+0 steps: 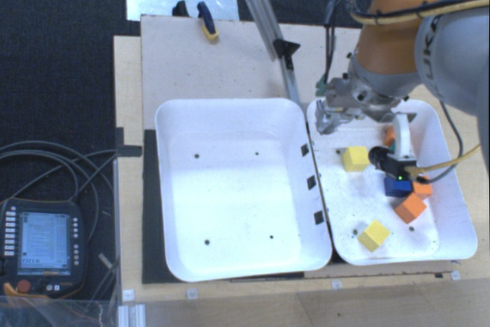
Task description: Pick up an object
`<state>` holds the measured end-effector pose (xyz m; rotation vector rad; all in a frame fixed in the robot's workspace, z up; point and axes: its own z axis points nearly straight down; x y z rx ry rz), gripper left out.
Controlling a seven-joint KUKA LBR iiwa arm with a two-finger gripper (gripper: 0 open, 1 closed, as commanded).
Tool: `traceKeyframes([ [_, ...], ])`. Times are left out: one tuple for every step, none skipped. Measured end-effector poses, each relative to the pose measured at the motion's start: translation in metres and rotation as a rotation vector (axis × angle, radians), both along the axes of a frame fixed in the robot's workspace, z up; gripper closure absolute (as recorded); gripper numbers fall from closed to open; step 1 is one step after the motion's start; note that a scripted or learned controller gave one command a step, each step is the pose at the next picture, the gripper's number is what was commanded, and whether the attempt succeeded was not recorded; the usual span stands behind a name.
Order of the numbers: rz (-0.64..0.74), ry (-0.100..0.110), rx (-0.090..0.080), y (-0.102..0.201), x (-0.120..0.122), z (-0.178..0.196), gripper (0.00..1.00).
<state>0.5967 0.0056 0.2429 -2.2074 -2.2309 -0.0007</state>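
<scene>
Worry number one from where I'm standing: the gripper (328, 119) hangs right by the far corner of the right-hand bin (341, 203), close to the wall it shares with the other bin (230, 188). If it drops straight down from there, I reckon it either closes on nothing or clips that wall. Can't tell whether it's spread or pressed together, it's too small and murky for that, and I see no block in its grip.

Closest target is the yellow block (355, 158). It sits near the gripper, a bit toward the camera and toward the arm's side of it, alone on the bin floor. It looks roughly square, so there's no real long axis. Its edges sit slightly skewed to the bin walls, so a badly lined-up pinch could catch the corners and spin it away.

Further out from the gripper, the blue block (396, 186) and orange block (411, 207) crowd together. Going there risks nudging both.
</scene>
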Motion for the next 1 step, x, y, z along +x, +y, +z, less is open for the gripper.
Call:
traceKeyframes([
  [0.001,-0.002,0.001,0.0565,-0.0208,0.0098,1.00],
])
